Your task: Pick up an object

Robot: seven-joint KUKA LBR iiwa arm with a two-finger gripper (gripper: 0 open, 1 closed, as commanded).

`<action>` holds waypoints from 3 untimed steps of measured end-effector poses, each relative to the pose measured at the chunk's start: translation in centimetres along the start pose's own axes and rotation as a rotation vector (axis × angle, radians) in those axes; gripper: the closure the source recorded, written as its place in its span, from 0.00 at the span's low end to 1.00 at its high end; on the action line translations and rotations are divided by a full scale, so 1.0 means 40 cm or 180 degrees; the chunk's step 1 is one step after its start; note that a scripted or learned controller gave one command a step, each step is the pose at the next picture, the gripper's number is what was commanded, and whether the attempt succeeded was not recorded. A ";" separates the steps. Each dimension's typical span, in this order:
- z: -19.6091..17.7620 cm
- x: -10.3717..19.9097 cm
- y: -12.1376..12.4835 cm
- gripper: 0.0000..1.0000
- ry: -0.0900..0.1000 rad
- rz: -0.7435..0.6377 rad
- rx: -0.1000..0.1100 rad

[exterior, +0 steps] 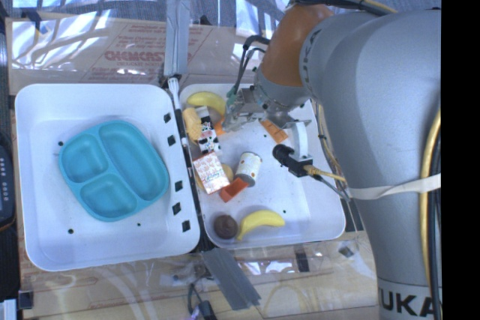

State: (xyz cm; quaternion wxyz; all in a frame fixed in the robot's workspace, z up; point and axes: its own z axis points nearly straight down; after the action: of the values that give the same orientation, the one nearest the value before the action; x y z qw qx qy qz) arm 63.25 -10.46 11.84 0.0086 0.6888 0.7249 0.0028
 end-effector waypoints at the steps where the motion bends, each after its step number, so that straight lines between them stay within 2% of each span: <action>1: 0.001 -0.004 -0.002 0.00 -0.0008 0.0001 0.0007; 2: 0.056 -0.029 -0.026 0.00 -0.0001 -0.0011 0.0033; 3: 0.032 -0.022 -0.024 1.00 0.0014 -0.0029 0.0042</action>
State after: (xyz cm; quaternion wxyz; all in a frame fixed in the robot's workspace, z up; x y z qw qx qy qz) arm 62.34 -11.39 10.54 0.0025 0.6855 0.7281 -0.0004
